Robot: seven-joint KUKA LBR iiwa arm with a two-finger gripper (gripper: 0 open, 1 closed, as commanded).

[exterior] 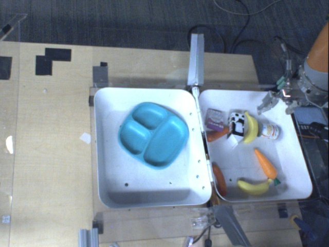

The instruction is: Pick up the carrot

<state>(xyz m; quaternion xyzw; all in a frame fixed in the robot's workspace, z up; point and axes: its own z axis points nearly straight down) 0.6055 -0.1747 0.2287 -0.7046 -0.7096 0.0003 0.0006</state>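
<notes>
The carrot (264,163) is orange with a small green stub, and it lies at a slant in the right part of the right bin (303,184), just above a yellow banana (254,186). My gripper (276,105) hangs over that bin's far right corner, well up and to the right of the carrot. Its fingers are open with nothing between them. The orange band of the arm shows at the frame's right edge.
The right bin also holds a second banana (251,128) across a small bottle (269,131), a black-and-white item (236,122), a purple packet (215,118), and a reddish-orange piece (219,175) by the left wall. A blue divided plate (153,134) fills the left bin (110,184).
</notes>
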